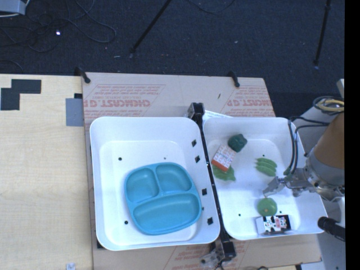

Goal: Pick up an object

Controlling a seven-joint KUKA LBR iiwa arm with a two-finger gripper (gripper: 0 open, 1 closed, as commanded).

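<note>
Right now gripper [274, 188] sits w/ fingers apart, clamped on nothing, in right bin [247, 125]; round green object [268, 207] just at its 6 o'clock, leafy green toy [266, 165] at 12

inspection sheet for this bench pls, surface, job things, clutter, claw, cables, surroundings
surface: two white bins side by side, left bin and right bin, on a cardboard sheet.
job's things: in the right bin a dark green block, a small carton over a green piece, a green pod, a round green object and a black-and-white card.
clutter: blue divided plate in the left bin.
claw: claw over the right bin near the round green object; nothing seen between its fingers.
cables: black cables on the dark floor.
surroundings: wooden panel at left.
</note>
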